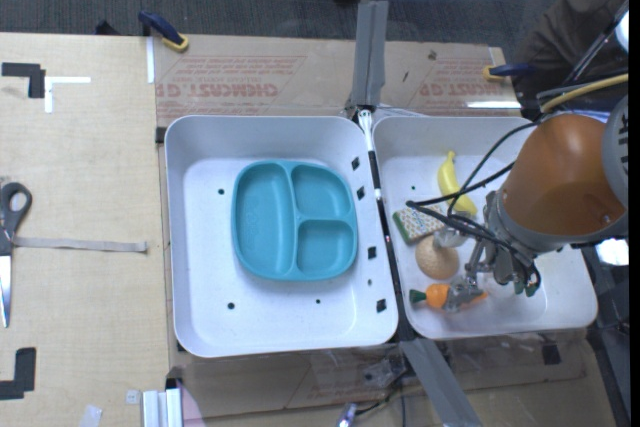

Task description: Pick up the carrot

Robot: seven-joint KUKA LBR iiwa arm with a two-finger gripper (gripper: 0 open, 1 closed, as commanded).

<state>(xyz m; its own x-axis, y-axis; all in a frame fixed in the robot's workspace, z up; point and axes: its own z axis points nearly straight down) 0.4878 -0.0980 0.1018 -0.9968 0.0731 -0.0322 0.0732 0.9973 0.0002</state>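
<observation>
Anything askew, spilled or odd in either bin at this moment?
Nothing stands out. The teal divided plate lies flat in the left bin; banana, carrot and other items cluster in the right bin by the gripper.

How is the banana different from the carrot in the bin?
The banana is yellow, while the carrot is orange with a green top. The banana lies farther back in the right bin, away from the gripper, while the carrot lies near the front edge, right by it. Both lie in that bin.
</observation>
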